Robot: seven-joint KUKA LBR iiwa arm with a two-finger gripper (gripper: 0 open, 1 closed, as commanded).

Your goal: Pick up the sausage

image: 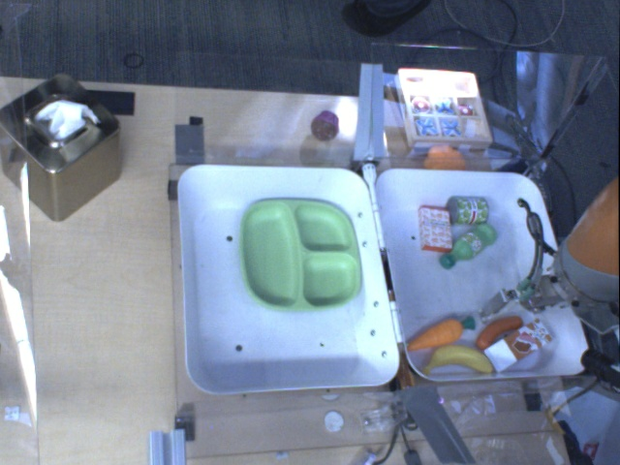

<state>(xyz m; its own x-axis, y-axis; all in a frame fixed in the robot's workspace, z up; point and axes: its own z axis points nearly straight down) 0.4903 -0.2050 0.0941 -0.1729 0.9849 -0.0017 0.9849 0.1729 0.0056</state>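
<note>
- A light wooden bench [87,289] carries two white bins; behind it is dark carpet floor
- The sausage [499,330] lies in the right bin [412,260], near its front right corner, its long axis tilted, the right end pointing up and away
- The gripper [511,301] is just above it; I cannot tell if the fingers are spread or closed
- Right bin also holds a carrot [436,334], a banana [460,358], a green bottle [469,245]
- Left bin [208,260] holds a green tray [298,253]

A light wooden bench [87,337] is seen bearing two shallow white bins, the left bin [208,347] and the right bin [412,289], set side by side and touching. A small metal box [68,168] is placed at the bench's far left, well apart from the bins. A purple ball [325,123] and a picture book [439,108] are laid behind the bins.
</note>
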